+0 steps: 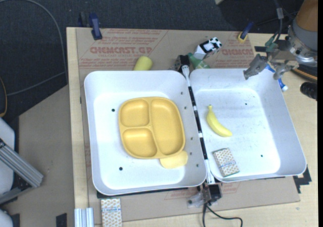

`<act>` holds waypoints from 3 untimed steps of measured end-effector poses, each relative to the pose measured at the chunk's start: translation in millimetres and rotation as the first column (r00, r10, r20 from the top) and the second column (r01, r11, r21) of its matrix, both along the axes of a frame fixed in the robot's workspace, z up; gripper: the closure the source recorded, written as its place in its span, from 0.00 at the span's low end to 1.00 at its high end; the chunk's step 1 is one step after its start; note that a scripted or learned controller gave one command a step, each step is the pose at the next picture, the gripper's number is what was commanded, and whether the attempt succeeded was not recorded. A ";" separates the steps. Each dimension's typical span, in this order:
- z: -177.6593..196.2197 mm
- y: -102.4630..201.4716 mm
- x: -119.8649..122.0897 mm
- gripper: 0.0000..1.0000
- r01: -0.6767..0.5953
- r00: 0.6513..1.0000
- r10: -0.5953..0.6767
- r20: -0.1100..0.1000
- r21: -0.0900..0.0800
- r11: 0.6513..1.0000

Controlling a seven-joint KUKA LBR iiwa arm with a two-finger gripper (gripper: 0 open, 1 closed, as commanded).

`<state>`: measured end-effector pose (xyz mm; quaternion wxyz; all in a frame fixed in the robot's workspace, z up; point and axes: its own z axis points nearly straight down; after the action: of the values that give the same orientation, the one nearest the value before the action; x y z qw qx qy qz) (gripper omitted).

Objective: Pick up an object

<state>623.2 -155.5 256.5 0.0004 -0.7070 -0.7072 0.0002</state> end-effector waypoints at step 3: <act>-172.2 63.9 -70.4 0.00 0.001 1.000 -0.001 -0.001 0.001 1.000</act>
<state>552.8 -91.6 84.3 0.0009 -0.7073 -0.7069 0.0003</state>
